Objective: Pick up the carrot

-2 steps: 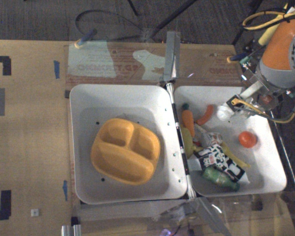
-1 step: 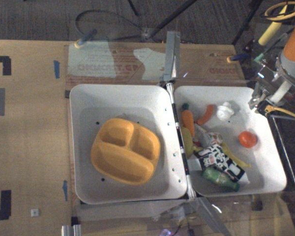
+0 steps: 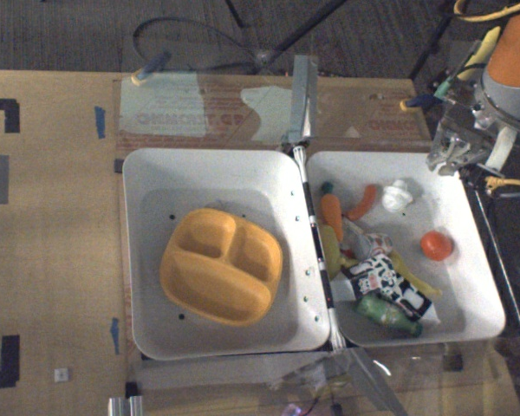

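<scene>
Carrot (image 3: 331, 211) lay in the right bin (image 3: 477, 224), hard against its left wall at the far-left corner, orange body pointing near-far with a green tip at the far end. Claw (image 3: 451, 155) hung over the bin's far-right rim, well apart from the carrot, nothing between its fingers; how far open it was, cannot tell, too blurred.

Clutter crowded the carrot: a yellow strip (image 3: 330, 248) lay just on its near side along the same wall, and a small orange-red piece (image 3: 362, 202) sat just to its right. A black-and-white packet (image 3: 388, 285), green bottle (image 3: 388, 312), red ball (image 3: 436, 245) and white lump (image 3: 397, 196) filled the rest.

Left bin (image 3: 147, 198) held an orange divided plate (image 3: 221, 265), not relevant.

Risks, as judged: the wall left little room for a finger on the carrot's left side, so a descent could strike the rim or the divider. The orange-red piece looked similar in colour, easy wrong pick. A grip across the tapered end could slip. Dragging in could also nudge the yellow strip.
</scene>
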`<state>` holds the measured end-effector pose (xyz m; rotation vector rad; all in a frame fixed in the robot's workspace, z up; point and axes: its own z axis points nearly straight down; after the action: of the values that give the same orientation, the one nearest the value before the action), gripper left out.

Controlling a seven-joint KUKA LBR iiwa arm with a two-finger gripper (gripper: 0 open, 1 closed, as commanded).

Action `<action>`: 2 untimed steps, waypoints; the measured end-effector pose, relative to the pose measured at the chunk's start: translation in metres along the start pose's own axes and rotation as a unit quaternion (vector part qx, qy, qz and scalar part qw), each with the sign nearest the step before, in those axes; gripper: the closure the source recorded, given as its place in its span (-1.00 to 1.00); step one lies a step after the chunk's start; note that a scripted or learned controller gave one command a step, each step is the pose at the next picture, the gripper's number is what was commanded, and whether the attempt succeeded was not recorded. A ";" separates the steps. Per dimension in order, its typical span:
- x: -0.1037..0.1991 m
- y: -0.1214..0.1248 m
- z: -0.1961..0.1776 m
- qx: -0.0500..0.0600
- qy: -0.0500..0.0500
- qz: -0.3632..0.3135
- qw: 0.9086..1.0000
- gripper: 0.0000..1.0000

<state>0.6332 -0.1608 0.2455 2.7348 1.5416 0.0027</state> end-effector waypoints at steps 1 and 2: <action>-0.001 0.015 -0.009 -0.002 0.000 -0.239 0.971 1.00; 0.029 0.015 -0.030 0.000 0.000 0.179 0.984 1.00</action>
<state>0.6610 -0.1433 0.2760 2.9672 1.0266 0.0020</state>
